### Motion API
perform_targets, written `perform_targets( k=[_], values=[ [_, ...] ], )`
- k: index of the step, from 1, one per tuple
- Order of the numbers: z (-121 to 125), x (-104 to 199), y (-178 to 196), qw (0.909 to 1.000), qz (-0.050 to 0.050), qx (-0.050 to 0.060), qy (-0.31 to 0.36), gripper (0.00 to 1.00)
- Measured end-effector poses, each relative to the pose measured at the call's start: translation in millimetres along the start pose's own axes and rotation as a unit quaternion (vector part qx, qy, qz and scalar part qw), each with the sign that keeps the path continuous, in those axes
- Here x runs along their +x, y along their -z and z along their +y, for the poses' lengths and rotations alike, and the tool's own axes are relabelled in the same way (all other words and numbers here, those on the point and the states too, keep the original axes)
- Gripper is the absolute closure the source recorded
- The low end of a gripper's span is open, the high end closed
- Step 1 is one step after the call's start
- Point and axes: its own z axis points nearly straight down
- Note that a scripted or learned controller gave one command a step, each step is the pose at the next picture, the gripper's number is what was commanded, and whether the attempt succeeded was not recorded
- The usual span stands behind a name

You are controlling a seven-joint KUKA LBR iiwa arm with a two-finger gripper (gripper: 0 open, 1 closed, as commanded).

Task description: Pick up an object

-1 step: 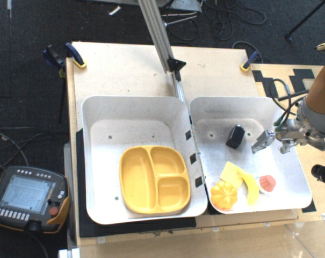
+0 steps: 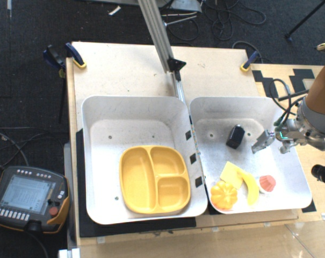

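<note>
The right bin [image 2: 216, 112] holds a small black block [image 2: 235, 136] near its middle. Along its front lie a yellow wedge [image 2: 231, 173], a yellow banana [image 2: 251, 187], an orange pumpkin-like toy [image 2: 224, 196] and a small red-pink piece [image 2: 267, 183]. My gripper [image 2: 273, 143] hangs over the right side of this bin, right of the black block and above the red-pink piece. Its two fingers [image 2: 260, 143] stand apart with nothing between them.
A yellow divided tray [image 2: 153, 178] lies in the left bin [image 2: 98, 117]. A metal pole [image 2: 158, 27] slants up from between the bins. Orange clamps [image 2: 76, 58] sit at the bench's back corners. A teach pendant [image 2: 28, 196] lies at left, off the bench.
</note>
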Motion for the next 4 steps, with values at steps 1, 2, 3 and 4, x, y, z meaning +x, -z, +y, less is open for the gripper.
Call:
perform_targets(
  k=[1,2,3,4],
  values=[
    [9.2,0.6,-50.7,1.0000,0.000,0.002,0.000,0.00],
    [16.9,1.0,-98.7,1.0000,0.000,0.002,0.000,0.00],
    [17.4,1.6,-115.6,1.0000,0.000,0.000,0.000,0.00],
    [18.1,1.6,-104.5,1.0000,-0.001,-0.001,0.000,1.00]
  ],
)
